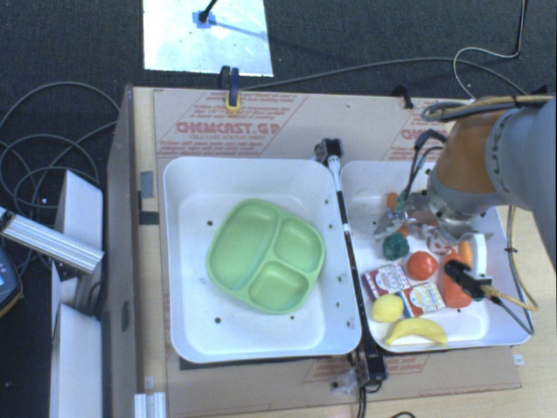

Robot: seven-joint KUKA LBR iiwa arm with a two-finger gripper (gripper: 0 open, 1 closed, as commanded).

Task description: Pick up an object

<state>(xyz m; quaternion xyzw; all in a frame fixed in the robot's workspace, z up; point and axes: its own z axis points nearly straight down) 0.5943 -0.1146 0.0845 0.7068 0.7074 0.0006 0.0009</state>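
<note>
Hovering in the right bin (500, 338), the hand (402, 226) is seen just above a dark green, rounded toy (396, 247); whether it is wide or narrow cannot be told.

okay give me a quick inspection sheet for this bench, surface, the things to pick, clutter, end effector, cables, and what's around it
Surface: two white bins side by side on a cardboard sheet; left bin, right bin.
Job's things: in the right bin, a banana, a yellow lemon-like fruit, a red tomato-like ball, a dark green item, an orange carrot-like piece and two red-and-white packets.
Clutter: a green divided plate in the left bin.
End effector: low over the right bin by the dark green item; finger state unclear.
Cables: black cables on the floor at left; a yellow cable by the right bin.
Surroundings: dark carpet, a metal plate.
</note>
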